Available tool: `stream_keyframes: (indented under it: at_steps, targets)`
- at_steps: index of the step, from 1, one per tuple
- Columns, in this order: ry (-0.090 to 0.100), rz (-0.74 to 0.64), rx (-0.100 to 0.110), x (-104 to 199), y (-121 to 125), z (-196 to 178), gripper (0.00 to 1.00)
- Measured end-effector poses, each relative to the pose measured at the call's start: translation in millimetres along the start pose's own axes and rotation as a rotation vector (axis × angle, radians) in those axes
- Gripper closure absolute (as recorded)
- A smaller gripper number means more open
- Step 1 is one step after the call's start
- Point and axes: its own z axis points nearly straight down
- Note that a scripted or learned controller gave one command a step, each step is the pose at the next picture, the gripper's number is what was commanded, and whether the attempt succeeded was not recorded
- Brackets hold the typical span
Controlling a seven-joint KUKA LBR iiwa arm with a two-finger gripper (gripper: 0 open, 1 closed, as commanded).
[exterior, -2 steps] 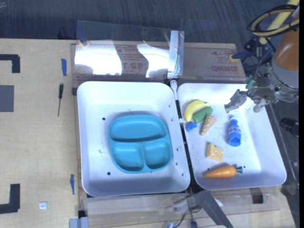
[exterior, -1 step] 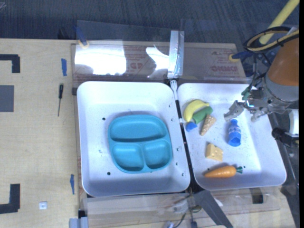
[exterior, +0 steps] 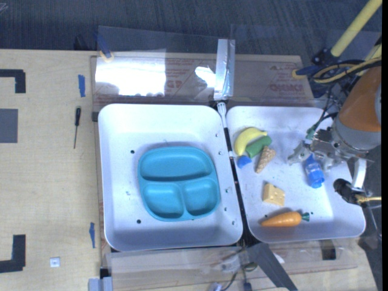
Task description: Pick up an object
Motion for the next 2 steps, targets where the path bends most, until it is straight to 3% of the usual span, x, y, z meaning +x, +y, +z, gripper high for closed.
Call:
stream_keyframes:
  at_steps: [1,2]
  targets:
    - [0.001,0.002,0.0,-0.2,-0.1,-9.0,1.0]
    - [0.002,-0.093,-0.006,71.3,-3.1,-102.3,1.0]
